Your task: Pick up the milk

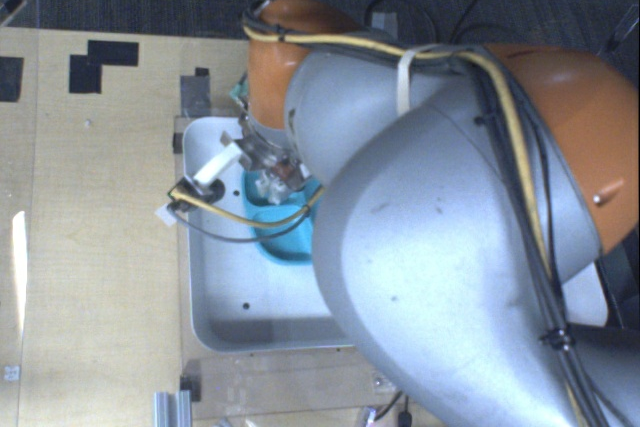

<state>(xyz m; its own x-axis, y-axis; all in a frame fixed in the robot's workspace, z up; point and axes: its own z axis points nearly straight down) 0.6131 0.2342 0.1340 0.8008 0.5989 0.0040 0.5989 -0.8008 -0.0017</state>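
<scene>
Gripper (268, 177) low inside white bin (215, 315), right above a blue object (285, 240), possibly the milk; can't confirm. Jaw state unreadable. Arm (450, 245) covers most of bin.

Grey-orange arm (450, 215); white bin (215, 305); blue object (285, 240).
</scene>
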